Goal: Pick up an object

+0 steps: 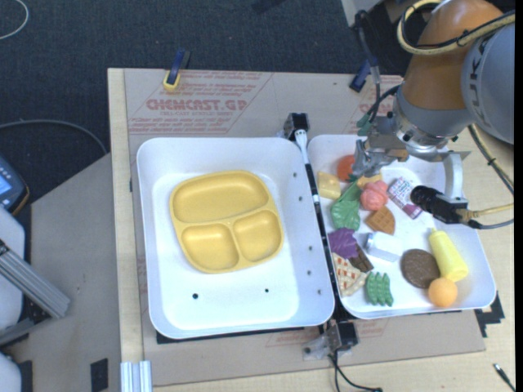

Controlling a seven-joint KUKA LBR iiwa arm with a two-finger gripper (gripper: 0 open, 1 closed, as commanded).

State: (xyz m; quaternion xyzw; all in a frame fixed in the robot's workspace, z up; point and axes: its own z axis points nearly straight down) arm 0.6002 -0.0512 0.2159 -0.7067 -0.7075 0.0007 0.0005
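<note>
The right bin (482, 278) holds several toy foods. A red round piece (346, 167) lies at the back left, with a yellow block (328, 186), a green leafy piece (346, 211) and a pink piece (375, 194) near it. My gripper (365, 165) is low over the bin's back left part, just right of the red piece and above the pink one. Its tips are hidden among the items. Further forward lie a purple piece (343, 242), a waffle (350, 276), a brown cookie (419, 268), a yellow bottle (448, 254) and an orange ball (443, 292).
The left bin (155, 284) carries a yellow divided tray (226, 219). A black divider strip (315, 211) runs between the bins. The arm's orange band (449, 51) looms over the right bin's back edge. Clamps sit on the cardboard at the back (173, 70).
</note>
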